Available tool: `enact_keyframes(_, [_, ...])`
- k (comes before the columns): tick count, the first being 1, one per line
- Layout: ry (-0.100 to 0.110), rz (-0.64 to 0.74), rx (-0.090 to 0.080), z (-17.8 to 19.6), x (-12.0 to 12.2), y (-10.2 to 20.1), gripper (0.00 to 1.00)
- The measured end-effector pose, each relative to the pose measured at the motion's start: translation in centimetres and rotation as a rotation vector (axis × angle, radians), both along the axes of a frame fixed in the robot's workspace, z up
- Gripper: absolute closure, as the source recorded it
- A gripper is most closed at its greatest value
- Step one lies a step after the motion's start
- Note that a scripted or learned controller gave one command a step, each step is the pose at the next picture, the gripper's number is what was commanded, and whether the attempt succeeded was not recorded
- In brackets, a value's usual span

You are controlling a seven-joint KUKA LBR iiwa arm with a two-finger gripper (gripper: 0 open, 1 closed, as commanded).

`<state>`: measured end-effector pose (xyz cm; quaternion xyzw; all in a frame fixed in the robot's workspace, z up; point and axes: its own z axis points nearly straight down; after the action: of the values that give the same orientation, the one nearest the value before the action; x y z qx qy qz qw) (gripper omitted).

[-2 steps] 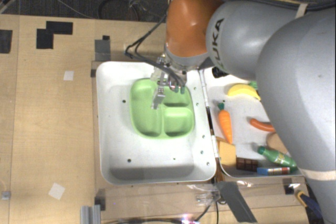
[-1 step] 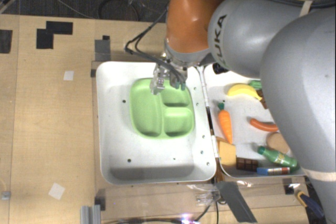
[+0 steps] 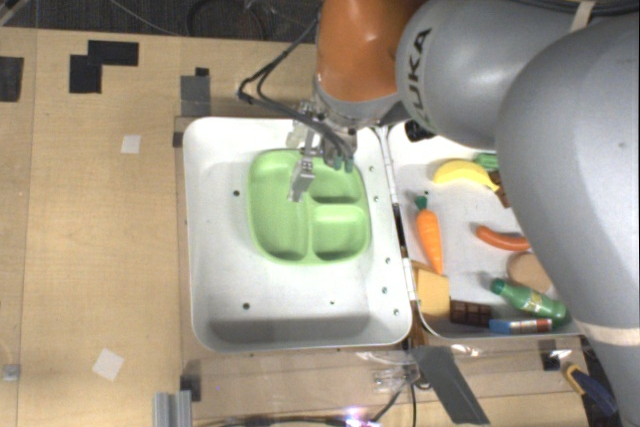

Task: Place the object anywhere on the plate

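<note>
Toys sit in the bin right of the plate [image 3: 305,215]: bottle [image 3: 528,300] and marker [image 3: 520,325] nearest, then carrot [image 3: 429,240], sausage [image 3: 500,238], banana [image 3: 465,175] beyond. Plate lies in left bin [image 3: 215,215], green, three compartments. Tool [image 3: 315,160] hovers over plate's far edge; can't tell whether it's wide, narrow, or carrying anything. If it holds the object, lower close over a compartment before release.

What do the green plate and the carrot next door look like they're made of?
The green plate looks like moulded plastic: one even colour, rounded compartment ridges, a soft sheen. The carrot seems a plastic toy: flat, uniform orange with a smooth surface and a stubby green top. Neither can be confirmed by sight.
</note>
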<state>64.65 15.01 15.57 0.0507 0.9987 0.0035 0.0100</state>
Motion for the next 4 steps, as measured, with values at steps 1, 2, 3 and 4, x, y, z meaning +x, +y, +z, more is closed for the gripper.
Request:
enact_keyframes(1, [-0.012, 0.003, 0.003, 1.4, 0.3, 0.1, 1.0])
enact_keyframes(2, [-0.022, 0.006, 0.005, 2.8, 0.5, 0.3, 1.0])
enact_keyframes(3, [0.005, 0.399, -0.008, 7.9, -3.2, -1.4, 1.0])
enact_keyframes(4, [0.014, 0.356, -0.011, 2.9, -1.7, -10.8, 1.0])
